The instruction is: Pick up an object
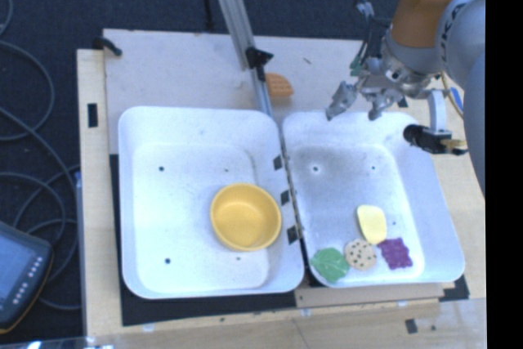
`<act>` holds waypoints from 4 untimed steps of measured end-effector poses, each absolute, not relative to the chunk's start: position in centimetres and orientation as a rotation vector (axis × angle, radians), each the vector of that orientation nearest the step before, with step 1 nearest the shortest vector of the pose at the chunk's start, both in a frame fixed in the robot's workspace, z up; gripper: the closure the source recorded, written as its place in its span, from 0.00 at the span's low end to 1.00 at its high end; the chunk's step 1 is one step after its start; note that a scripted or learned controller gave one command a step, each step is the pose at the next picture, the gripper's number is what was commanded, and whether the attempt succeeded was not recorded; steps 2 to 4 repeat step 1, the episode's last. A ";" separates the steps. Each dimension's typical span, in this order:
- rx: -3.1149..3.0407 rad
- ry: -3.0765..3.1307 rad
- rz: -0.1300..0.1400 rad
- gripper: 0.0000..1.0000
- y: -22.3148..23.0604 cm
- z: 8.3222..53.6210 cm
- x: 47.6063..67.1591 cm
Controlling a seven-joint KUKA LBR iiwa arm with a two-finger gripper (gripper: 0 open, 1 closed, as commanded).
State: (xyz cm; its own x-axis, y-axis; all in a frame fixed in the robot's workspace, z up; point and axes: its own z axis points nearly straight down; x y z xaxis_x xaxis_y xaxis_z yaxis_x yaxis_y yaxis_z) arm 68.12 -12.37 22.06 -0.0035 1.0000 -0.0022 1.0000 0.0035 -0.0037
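Observation:
My gripper (pixel 357 108) hangs above the back rim of the right bin (pixel 425 176), its two fingers spread open with nothing between them. Far from it, at the right bin's front, lie a yellow piece (pixel 371 222), a round cookie with dark chips (pixel 359 254), a purple piece (pixel 396 252) and a green round piece (pixel 329 263). A yellow bowl (pixel 245 216) sits upright in the left bin (pixel 155 176), near its front right.
A slanted metal rail (pixel 237 20) runs from the top down to the seam between the bins. An orange object (pixel 279 86) lies on the bench behind the bins. Cables and a tablet (pixel 20 274) lie left of the bench.

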 end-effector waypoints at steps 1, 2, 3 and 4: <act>-2.222 -2.222 0.007 0.00 -13.1 17.7 68.4; -2.222 -2.222 0.007 0.00 -13.1 17.7 68.4; -2.222 -2.222 0.007 0.00 -13.1 17.7 68.4; -2.222 -2.222 0.007 0.00 -13.1 17.7 68.4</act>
